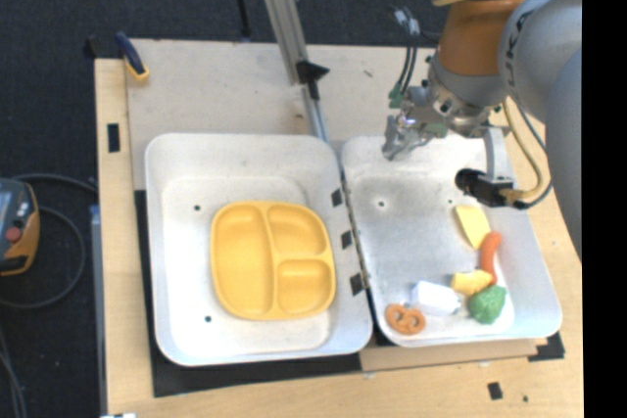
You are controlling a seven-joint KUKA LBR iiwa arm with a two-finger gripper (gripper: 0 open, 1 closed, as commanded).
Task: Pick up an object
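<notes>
While nothing has been lifted yet, the robot arm (529, 24) reaches in from the right of the camera view and hangs over the far left corner of the right bin (392, 230). Its gripper (402, 140) points down at that corner, above the white floor of the bin, and nothing is seen between its tips; at this size and angle it is too small to tell how wide it stands, so that cannot be said. The task looks to be at its start: no toy is held, and every one of them lies in the bin. All the small toys sit along the near and right side of the right bin, well apart from the gripper, with bare bin floor between. Nearest to it is a pale yellow wedge (472, 224) by the right wall. Just below that lies an orange carrot (489, 253), then a small yellow piece (471, 282) touching a green leafy toy (488, 303). A white block (434, 296) lies just left of those, and an orange pretzel (405, 318) sits at the near edge. The left bin (176, 181) holds a yellow divided plate (272, 259). What is left, by this reading, is everything: to travel across to a toy, come down, close on it and raise it.
</notes>
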